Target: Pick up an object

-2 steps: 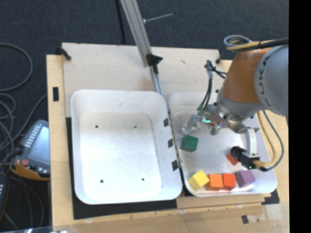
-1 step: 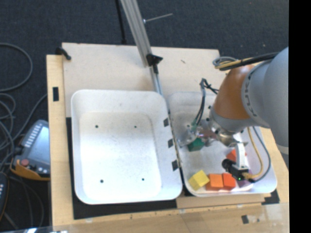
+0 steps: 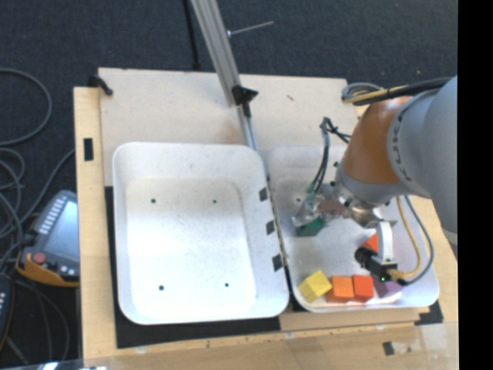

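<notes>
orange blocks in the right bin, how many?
2 clear: orange blocks side by side at the right bin's near edge, right of the yellow block. An orange patch behind the arm may be another.

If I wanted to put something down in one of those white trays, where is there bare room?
The left tray has a bare floor from wall to wall. In the right tray the far strip near the metal post is bare. Its near edge is crowded: yellow block, two orange blocks, purple piece. The arm and hand cover its middle, above a green object.
</notes>
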Available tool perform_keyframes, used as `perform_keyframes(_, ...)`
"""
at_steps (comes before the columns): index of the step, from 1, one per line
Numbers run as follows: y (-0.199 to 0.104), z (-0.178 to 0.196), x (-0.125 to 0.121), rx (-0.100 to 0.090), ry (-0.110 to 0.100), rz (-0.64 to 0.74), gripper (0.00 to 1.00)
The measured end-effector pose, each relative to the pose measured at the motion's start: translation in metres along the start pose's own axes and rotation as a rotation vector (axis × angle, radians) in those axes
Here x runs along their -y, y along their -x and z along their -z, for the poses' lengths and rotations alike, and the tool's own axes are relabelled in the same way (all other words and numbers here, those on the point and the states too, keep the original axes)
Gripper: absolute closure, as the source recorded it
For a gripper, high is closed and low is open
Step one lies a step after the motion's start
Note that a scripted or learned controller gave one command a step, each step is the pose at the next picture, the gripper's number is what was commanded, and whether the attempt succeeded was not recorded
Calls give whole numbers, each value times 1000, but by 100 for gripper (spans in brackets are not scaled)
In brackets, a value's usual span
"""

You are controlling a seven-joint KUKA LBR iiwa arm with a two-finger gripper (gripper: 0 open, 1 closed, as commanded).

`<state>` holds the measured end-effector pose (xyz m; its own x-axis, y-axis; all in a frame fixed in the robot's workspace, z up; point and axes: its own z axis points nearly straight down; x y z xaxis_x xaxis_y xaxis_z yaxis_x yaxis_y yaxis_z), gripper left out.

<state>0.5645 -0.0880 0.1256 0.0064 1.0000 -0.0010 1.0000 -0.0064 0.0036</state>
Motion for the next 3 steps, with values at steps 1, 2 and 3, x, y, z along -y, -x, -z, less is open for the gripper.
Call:
perform_keyframes(1,-55,76,-54,-2,8,15,100)
perform_keyframes(2,-123,130,-85,-3,5,15,100)
perform_keyframes(3,-163,186,-93,-3,3,13,100)
